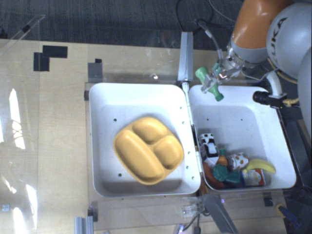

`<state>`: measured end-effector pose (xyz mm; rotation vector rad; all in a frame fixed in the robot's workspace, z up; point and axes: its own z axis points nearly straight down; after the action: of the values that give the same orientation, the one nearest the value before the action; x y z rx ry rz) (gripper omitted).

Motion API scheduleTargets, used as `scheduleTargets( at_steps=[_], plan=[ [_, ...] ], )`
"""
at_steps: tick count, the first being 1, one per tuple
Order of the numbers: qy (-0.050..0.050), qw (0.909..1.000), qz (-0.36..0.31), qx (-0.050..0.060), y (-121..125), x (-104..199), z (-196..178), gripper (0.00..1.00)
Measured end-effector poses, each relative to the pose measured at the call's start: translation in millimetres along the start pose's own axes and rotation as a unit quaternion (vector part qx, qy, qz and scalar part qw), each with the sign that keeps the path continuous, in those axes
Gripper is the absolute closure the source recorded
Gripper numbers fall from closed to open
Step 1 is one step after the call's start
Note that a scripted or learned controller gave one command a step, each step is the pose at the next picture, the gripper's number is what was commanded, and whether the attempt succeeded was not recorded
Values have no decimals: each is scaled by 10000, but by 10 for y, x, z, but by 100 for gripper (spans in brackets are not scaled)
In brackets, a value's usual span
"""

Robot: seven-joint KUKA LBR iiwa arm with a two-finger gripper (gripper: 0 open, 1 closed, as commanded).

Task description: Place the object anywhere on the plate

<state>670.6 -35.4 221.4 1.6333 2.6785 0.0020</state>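
A yellow three-compartment plate lies in the middle of the left bin, with nothing on it. My gripper hangs over the far left corner of the right bin, just right of the divider between the bins. It is shut on a small green object; one green end sticks out up-left of the fingers and the other end pokes out below them. The held object is in the air, well apart from the plate.
Several toys are piled in the right bin's near left corner: a black-and-white figure, a banana, a dark green piece and a small printed can. A metal post stands behind the divider. Black cables loop behind the gripper.
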Motion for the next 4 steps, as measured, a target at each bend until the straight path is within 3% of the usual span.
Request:
scheduleTargets(
  at_steps=[1, 2, 3, 4],
  plan=[
    [4, 9998, 190, 3, -95, -22, 381, 100],
    [10, 9985, -554, 3, -287, -23, 381, 100],
    [14, 9997, -239, 5, -445, -17, 385, 100],
    [12, 9946, -1037, 1, -822, 157, 379, 100]
  ],
)
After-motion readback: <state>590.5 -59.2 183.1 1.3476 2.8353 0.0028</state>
